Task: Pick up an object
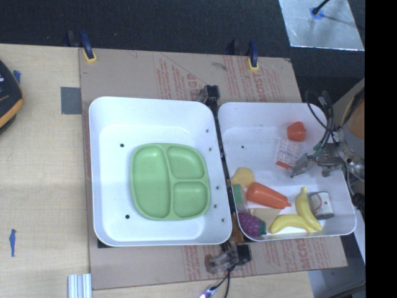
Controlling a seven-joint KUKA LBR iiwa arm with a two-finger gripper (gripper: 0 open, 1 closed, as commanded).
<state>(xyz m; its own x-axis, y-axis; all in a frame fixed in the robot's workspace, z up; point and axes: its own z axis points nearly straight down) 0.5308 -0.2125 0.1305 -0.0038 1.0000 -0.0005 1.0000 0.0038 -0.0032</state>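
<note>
Several toys fill the right bin (260,113): grapes (251,223), banana (302,219), carrot (267,195), then a red pepper (296,131) farther back. Gripper (302,165) hovers beside a small packet (286,153), fingers spread, holding nothing. Pickup appears not yet done.

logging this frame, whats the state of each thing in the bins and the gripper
green divided plate: flat in left bin, compartments bare
carrot: lying on its side, right bin
banana: lying by the front wall
purple grapes: front-left corner
red pepper: resting near the back
small can: on its side
gripper: low over right bin, holding nothing visible
</note>
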